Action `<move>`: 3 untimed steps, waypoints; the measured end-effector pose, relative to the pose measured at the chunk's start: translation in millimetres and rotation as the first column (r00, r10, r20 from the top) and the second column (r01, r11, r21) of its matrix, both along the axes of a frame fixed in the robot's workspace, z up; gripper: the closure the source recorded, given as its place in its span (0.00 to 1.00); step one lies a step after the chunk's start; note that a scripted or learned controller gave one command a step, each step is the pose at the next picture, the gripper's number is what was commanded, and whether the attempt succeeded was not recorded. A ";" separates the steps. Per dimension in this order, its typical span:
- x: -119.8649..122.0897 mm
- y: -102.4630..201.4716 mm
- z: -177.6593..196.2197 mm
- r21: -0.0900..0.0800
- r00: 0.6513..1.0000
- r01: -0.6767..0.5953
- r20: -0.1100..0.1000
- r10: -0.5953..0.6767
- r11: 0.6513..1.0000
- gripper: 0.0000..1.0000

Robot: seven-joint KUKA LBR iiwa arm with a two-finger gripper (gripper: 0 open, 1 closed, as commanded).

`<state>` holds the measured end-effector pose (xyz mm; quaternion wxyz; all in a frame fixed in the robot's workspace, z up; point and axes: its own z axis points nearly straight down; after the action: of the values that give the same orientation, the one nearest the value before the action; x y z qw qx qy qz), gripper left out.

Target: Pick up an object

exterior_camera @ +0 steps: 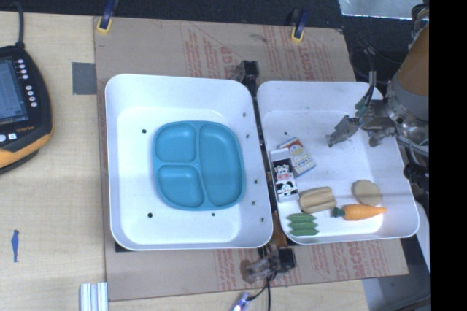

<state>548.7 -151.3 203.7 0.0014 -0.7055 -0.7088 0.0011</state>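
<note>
The toy carrot (pixel 362 212) lies near the right bin's (pixel 321 92) near-right corner — long axis left to right, green stem end pointing left. The gripper (pixel 357 133) hovers well apart, farther back — fingers spread wide, holding nothing.

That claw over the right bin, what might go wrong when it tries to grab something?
The gripper hangs over bare bin floor, apart from the items, so closing here would likely catch nothing. The carrot, bread and green pods lie crowded near the bin's front wall; reaching for one could nudge another or bump the wall. The small cards lie flat and may slip.
</note>
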 end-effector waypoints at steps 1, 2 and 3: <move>-42.8 52.6 -110.7 -0.012 1.000 0.006 0.009 -0.005 1.000 0.00; -72.9 32.9 -112.3 0.000 1.000 0.000 0.000 0.000 1.000 0.00; 17.3 36.8 -111.9 0.000 1.000 0.001 0.001 -0.001 1.000 0.00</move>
<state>566.0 -114.5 91.8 0.0009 -0.7059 -0.7083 0.0007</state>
